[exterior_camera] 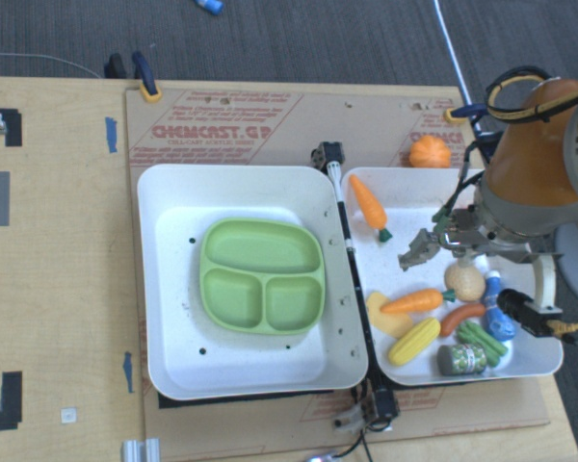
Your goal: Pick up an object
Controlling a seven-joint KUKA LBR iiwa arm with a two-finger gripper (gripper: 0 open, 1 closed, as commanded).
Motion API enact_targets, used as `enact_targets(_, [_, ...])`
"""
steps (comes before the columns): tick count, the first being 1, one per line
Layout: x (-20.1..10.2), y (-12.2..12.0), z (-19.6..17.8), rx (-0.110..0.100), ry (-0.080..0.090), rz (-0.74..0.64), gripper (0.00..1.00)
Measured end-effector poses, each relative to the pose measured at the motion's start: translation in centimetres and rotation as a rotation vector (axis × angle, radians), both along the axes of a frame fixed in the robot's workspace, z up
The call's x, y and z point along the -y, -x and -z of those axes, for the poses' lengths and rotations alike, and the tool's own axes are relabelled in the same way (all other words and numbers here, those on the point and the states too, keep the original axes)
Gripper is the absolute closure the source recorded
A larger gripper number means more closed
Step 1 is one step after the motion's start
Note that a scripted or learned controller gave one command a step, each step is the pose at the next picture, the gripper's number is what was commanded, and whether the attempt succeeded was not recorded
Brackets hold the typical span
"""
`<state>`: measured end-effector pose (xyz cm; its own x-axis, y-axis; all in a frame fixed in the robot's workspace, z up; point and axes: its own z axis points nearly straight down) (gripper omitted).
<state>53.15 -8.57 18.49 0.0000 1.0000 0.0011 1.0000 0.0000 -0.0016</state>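
Note:
My gripper (416,251) hangs over the middle of the right bin (405,186), pointing left, open with nothing between its fingers. Below it lie toy foods: an orange carrot (411,302), a yellow corn cob (413,341), a beige egg-like ball (464,281), a red sausage (461,318), green beans (484,340), a blue bottle (498,320) and a small can (460,359). A second carrot (369,203) lies up and to the left of the gripper, near the bin's left wall.
The left bin (164,258) holds a green divided plate (263,276). An orange ball (430,151) sits on the board behind the right bin. The arm's orange-banded body (535,162) covers the right bin's far right corner.

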Motion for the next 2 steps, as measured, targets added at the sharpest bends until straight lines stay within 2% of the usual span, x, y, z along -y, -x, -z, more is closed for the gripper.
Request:
enact_targets(1, [1.1,3.0,9.8,0.009,0.002,0.001,0.0])
enact_targets(2, [1.2,2.9,8.7,0.014,0.006,0.003,1.0])
